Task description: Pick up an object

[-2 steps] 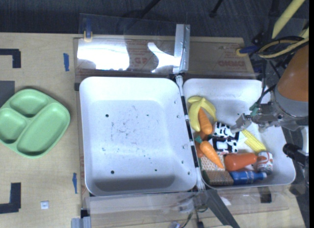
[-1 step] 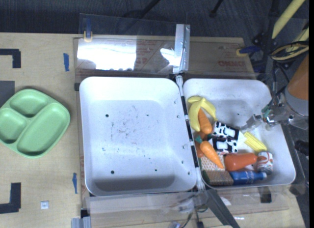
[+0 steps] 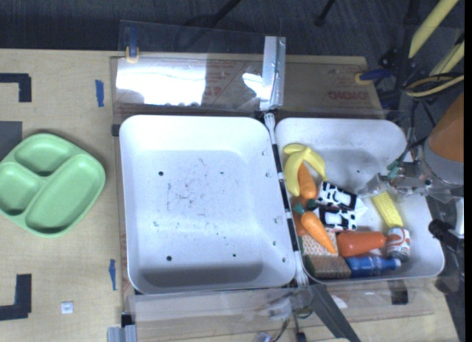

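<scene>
A: Where is the arm (image 3: 450, 149)?

B: At three o'clock, by the right bin's (image 3: 346, 130) outer rim. Its orange band and grey wrist show at the frame edge, above the bin's right wall. The gripper (image 3: 402, 175) reaches in toward the bin's middle right, just above the corn (image 3: 389, 210). Whether it is released or clenched, I cannot tell; nothing shows between its fingers.

A: What room is there?

B: The right bin's upper half, toward twelve o'clock, is bare white floor. Its lower half is crowded. The left bin (image 3: 199, 200) shows only floor, wall to wall.

A: And the objects?

B: All lie in the right bin. A banana (image 3: 302, 160) sits at ten o'clock against the dividing wall, with a carrot (image 3: 306, 180) just below it. A black-and-white block (image 3: 338, 206) lies at the centre. A second carrot (image 3: 318, 231) lies at seven o'clock, an orange-red piece (image 3: 361, 242) and a blue bottle (image 3: 372, 264) at six, a can (image 3: 399, 242) at five.

A: Anything outside?

B: A green tray (image 3: 50, 183) on the bench at nine o'clock, well apart from both bins. A clear panel (image 3: 195, 71) stands behind the left bin at twelve.
</scene>
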`<action>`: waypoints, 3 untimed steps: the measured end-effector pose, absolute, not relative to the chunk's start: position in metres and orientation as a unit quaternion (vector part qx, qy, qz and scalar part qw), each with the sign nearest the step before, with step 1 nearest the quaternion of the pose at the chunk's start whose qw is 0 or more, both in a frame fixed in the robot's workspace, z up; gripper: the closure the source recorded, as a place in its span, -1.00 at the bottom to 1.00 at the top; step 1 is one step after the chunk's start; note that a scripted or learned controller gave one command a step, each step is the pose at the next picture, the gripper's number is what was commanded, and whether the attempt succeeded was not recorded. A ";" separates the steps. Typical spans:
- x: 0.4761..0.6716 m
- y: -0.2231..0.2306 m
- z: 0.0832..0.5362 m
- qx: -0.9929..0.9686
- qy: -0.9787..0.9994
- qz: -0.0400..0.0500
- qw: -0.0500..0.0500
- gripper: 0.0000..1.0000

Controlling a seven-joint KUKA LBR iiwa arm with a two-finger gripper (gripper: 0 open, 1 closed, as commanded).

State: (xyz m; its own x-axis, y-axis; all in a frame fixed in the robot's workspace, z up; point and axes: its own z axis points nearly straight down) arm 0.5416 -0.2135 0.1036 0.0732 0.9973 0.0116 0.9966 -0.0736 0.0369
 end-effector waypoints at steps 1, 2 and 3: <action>0.527 -0.209 0.104 0.725 0.688 0.016 0.018 -1.00; 0.542 -0.212 0.103 0.741 0.671 0.014 0.007 -1.00; 0.538 -0.211 0.100 0.740 0.673 0.007 0.004 1.00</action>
